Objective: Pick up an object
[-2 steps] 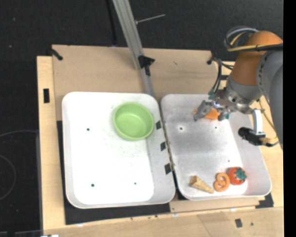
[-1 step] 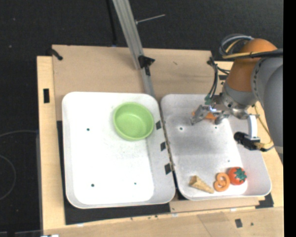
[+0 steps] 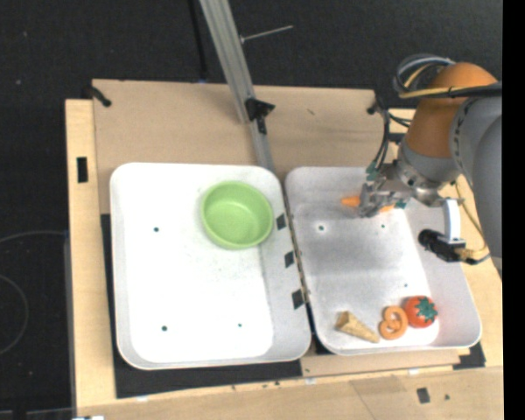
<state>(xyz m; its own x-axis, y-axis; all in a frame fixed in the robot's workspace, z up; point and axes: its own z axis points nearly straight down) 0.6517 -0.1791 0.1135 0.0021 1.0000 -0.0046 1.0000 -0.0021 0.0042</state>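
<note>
My gripper (image 3: 378, 198) hangs low over the far part of the right bin (image 3: 359, 261). A small orange thing (image 3: 350, 202) pokes out at the gripper's left side, touching or very close to it; whether it is held I cannot tell. Along the right bin's near edge lie a tan cone-shaped piece (image 3: 356, 326), an orange ring-shaped piece (image 3: 392, 322) and a red tomato-like toy with a green top (image 3: 420, 311). A green bowl (image 3: 236, 215) stands upright in the far middle of the left bin (image 3: 157, 304).
A slanted metal pole (image 3: 232, 55) comes down from the top to the gap between the two bins. The bins sit on a cardboard-covered bench (image 3: 175, 121) with dark floor beyond it.
</note>
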